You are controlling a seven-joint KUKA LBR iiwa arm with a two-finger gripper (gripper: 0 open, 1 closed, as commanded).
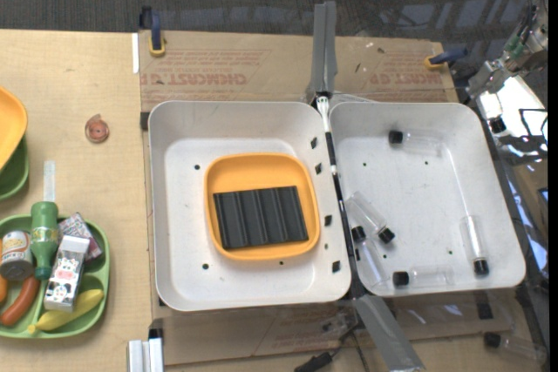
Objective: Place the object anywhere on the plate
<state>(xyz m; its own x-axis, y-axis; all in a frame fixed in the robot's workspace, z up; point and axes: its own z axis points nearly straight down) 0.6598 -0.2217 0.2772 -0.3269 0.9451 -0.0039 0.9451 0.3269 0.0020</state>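
An orange plate (pixel 261 172) sits in the middle of the left white bin (pixel 174 187). On it lies a dark grey ribbed rectangular object (pixel 261 216), flat and covering most of the plate's floor. The right white bin (pixel 436 187) holds several clear tubes with black caps: one near the back (pixel 408 138), one by the left wall (pixel 370 218), one along the front (pixel 420 277) and one at the right (pixel 472 241).
On the wooden table to the left stands a green plate (pixel 91 309) with toy food and a bottle. Stacked orange and green bowls (pixel 9 144) sit at the far left edge, with a small pink disc (pixel 97 129) nearby. Cables and hardware (pixel 514 57) crowd the right.
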